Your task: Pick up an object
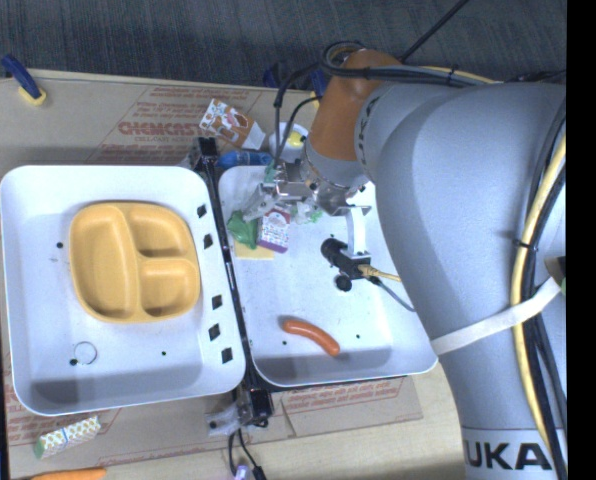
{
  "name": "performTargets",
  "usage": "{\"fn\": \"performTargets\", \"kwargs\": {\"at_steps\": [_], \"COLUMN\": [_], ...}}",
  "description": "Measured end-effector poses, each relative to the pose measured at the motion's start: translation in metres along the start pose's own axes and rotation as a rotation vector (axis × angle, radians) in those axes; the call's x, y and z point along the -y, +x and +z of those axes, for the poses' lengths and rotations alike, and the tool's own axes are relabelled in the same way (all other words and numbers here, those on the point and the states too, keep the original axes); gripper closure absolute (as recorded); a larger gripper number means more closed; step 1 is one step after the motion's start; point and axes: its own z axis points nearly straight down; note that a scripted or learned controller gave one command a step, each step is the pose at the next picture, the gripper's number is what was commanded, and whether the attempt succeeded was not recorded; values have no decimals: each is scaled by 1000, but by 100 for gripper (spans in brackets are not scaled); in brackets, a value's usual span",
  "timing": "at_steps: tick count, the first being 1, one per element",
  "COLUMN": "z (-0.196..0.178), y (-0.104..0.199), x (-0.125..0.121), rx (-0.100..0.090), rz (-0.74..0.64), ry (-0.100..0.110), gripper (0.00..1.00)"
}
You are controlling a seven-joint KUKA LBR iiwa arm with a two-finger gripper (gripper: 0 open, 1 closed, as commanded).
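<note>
Arm (pixel 458 228): the grey KUKA arm is reaching in over the right bin, its orange band (pixel 343 103) sitting above that bin's far edge.
Left bin (pixel 28 368): it is lying just beside the right bin, holding a yellow divided tray (pixel 133 260) near its middle.
Right bin (pixel 378 353): it is holding several small things under the arm.
Orange sausage toy (pixel 311 335): it is lying near the right bin's near edge, well apart from the gripper.
Small purple-and-white packet (pixel 275 231): it is sitting in the right bin's far left part, just below the gripper.
Green piece (pixel 242 228): it is resting beside the packet, close to the right bin's left wall.
Gripper (pixel 290 190): it is hanging over the right bin's far left corner; I cannot tell its state.
</note>
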Motion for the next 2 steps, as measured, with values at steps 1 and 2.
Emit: {"fn": "performTargets", "kwargs": {"at_steps": [1,2], "z": [-10,-168], "y": [0,17], "x": [0,22], "rx": [1,2], "rz": [-7,-58], "ry": [3,-4], "gripper": [100,100]}}
